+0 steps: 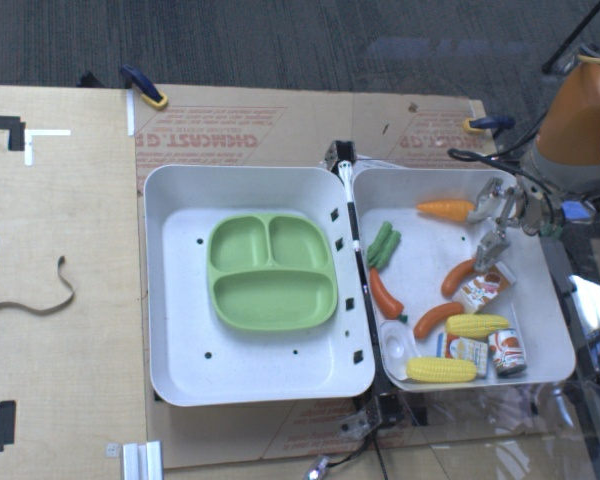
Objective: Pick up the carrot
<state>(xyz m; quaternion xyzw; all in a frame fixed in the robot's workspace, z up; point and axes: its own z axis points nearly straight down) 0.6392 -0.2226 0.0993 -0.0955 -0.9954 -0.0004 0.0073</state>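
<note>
**Hand poised by the carrot in the right bin**

Camera view, looking down at a slant, finds the hand over the upper right part of the right bin, reaching in from the right on the grey arm with its orange band. Whether the metal fingers stand apart or together cannot be told from this angle; nothing is seen clamped between them. The carrot lies flat on the bin floor just to the left of the hand, its thick end pointing toward the fingers and its tip pointing left, near the bin's far wall. It rests by itself, apart from the other items.

Below the hand, a red sausage lies tilted, close to the fingers' lower end, beside a small printed packet. A second sausage lies nearer the front, above two corn cobs and a small can at the bin's front edge. Toward the left wall of the same bin sit green bean pods and another red sausage.

The left bin holds a green divided plate at its middle. Both bins sit on cardboard over the pale wooden worktop, where a dark curved strip lies to the far left.
</note>
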